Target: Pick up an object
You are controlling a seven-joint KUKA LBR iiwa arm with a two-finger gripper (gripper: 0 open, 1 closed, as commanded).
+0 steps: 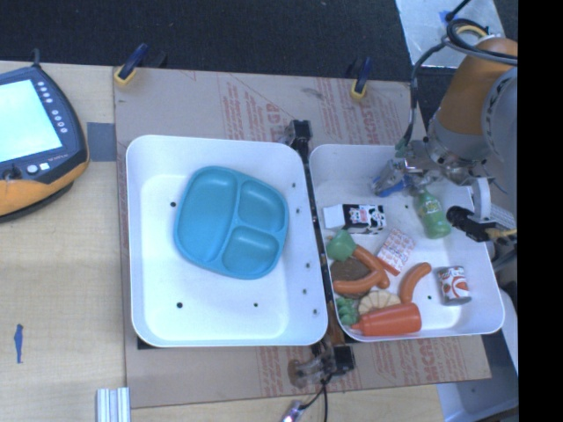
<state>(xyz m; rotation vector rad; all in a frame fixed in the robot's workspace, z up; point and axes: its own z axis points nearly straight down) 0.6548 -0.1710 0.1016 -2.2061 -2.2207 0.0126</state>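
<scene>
Landmark: right bin, the white one full of toy food. Everything placed against it.

Left bin sits just beside it, touching along the middle seam, and holds a blue divided plate and nothing else visible. Arm comes over the right bin's far right corner, orange band up top. Tablet pendant is well apart, past the left bin at the bench edge.

Inside the right bin, near its front edge: orange carrot, with corn and something green just behind it. Middle: hot dog in bun, sausage, green round piece, red-patterned packet. Toward the left wall: milk carton. Right side: small can. Back right: green bottle.

Gripper is low over the bin's back area, beside the green bottle. Finger spread: cannot tell, too blurred and cluttered with bluish metal. Nothing visibly between them.

No specific target named; nearest candidates are the bottle and the carton.

Risks, my read: gripper seems to sit between items, so closing could catch air. Bottle is rounded, could roll or squirt out. Descending further may hit the bin floor or back wall. Front pile is tightly packed, neighbours would get dragged.
</scene>
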